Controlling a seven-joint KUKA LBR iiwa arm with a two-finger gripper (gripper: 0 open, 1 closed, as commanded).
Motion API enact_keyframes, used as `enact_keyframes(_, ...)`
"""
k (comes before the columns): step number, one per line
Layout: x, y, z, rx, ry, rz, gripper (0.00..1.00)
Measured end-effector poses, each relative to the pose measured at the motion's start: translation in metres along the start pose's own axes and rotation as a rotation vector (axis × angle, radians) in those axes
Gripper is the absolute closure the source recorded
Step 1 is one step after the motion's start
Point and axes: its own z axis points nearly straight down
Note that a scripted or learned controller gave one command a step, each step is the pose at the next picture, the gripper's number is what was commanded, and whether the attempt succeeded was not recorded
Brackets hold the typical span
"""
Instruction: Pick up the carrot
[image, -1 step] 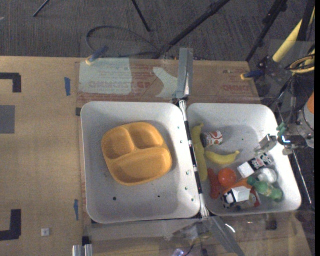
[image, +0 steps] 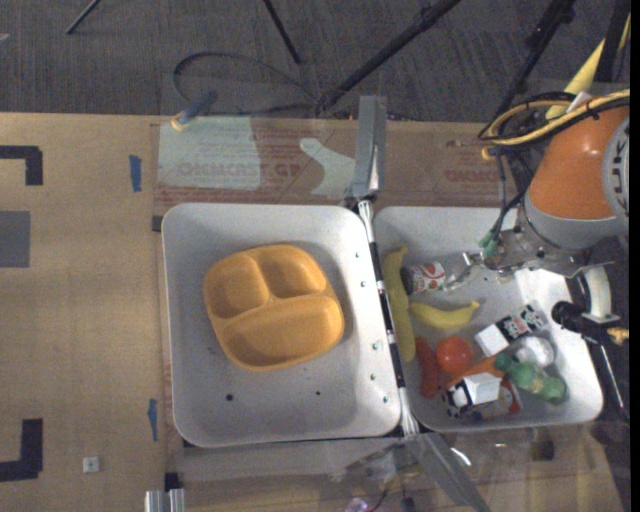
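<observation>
The carrot (image: 428, 368) lies crowded against the right bin's (image: 560, 300) left wall; the gripper (image: 492, 256), whose closure I cannot tell, may grab the neighbouring orange ball (image: 455, 352)

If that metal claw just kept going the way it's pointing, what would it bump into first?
Probably the small red-and-white can, lying just ahead of the gripper, which points left across the right bin. Height is hard to judge, so it might pass above.

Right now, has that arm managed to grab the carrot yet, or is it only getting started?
Nothing looks done yet. The carrot lies in the right bin, by its left wall, beside a red ball and below a banana. The arm hangs over that bin's upper right corner, apart from the carrot. Left to do: come down on the carrot, grip it and lift.
</observation>
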Motion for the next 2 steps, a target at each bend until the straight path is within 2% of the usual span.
enact_keyframes(1, -0.006, -0.031, 0.017, 0.003, 0.002, 0.032, 0.0)
enact_keyframes(2, -0.091, 0.043, 0.063, -0.004, 0.008, 0.04, 0.0)
